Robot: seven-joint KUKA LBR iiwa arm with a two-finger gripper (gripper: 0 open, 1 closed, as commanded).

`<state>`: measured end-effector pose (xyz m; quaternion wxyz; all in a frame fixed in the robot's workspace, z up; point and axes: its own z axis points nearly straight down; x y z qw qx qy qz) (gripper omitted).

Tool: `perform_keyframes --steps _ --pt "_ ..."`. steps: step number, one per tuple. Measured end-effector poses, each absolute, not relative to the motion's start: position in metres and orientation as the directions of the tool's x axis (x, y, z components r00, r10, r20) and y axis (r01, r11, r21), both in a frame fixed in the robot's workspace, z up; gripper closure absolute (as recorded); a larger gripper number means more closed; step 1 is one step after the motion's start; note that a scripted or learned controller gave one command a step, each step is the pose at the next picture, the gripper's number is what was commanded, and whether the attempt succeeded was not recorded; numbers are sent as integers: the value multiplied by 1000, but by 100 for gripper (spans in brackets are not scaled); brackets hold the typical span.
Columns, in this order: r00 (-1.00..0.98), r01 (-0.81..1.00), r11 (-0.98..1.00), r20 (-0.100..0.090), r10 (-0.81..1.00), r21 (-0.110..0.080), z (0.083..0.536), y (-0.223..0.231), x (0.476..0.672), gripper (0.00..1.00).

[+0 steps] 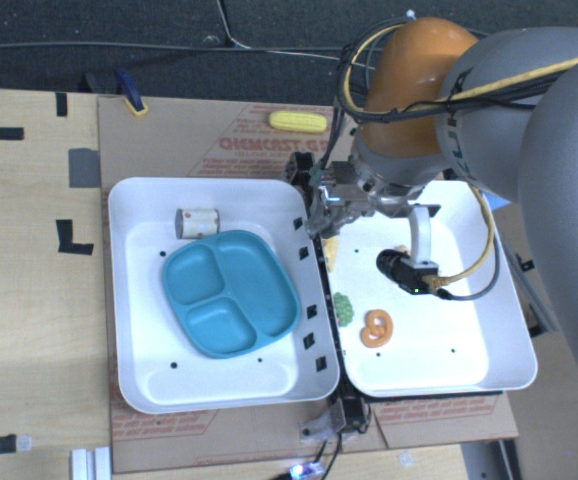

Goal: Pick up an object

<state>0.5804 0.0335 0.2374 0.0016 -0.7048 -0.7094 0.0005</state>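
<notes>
Objects: blue plate (pixel 231 290) flat in left bin (pixel 129 353), long axis upper-left to lower-right; pale cylinder (pixel 197 222) on its side just behind it, axis left-right | right bin (pixel 469 353): green piece (pixel 343 308), orange ring (pixel 376 328) near left wall | arm (pixel 529 98): reaches from right, gripper (pixel 321 208) over the bins' shared wall, far end | grip: cannot tell

In the left bin (pixel 121 268) a blue plate (pixel 231 291) with three compartments lies flat, turned a little askew. Just beyond its far corner I see a small pale cylinder (pixel 197 222) resting on its side. In the right bin (pixel 449 363) a small green lump (pixel 343 308) sits close to the near wall, with an orange ring-shaped piece (pixel 377 328) just beside it.
</notes>
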Motion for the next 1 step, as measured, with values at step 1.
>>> perform_keyframes --steps 1 --pt "-7 1000 7 1 1000 -3 241 81 558 100"
